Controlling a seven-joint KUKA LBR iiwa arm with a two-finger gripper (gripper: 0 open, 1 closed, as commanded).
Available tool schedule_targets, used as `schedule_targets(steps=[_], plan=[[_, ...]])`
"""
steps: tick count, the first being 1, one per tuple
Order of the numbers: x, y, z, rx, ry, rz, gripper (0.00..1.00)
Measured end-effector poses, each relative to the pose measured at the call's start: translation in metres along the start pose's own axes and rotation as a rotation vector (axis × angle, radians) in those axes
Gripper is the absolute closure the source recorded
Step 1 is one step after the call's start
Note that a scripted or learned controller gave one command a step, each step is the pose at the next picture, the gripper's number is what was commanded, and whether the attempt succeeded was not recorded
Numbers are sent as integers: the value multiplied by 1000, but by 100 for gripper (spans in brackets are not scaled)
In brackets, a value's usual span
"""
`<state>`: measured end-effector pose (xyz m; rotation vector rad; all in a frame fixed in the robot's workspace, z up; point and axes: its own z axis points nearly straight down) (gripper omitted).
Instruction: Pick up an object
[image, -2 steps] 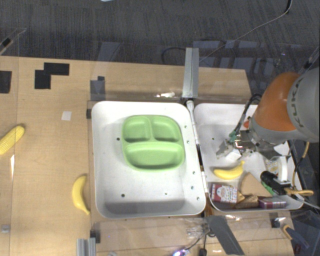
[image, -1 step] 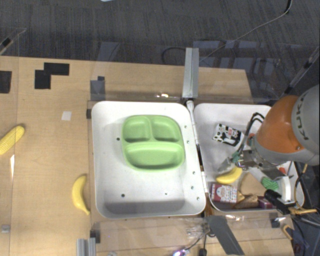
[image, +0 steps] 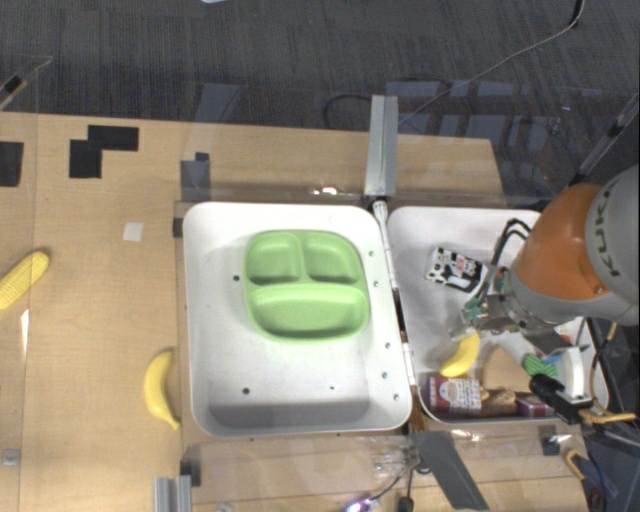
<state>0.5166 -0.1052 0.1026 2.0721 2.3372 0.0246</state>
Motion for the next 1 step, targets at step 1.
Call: schedule_targets(steps=[1], plan=[[34, 85, -82, 17, 3, -68, 100]])
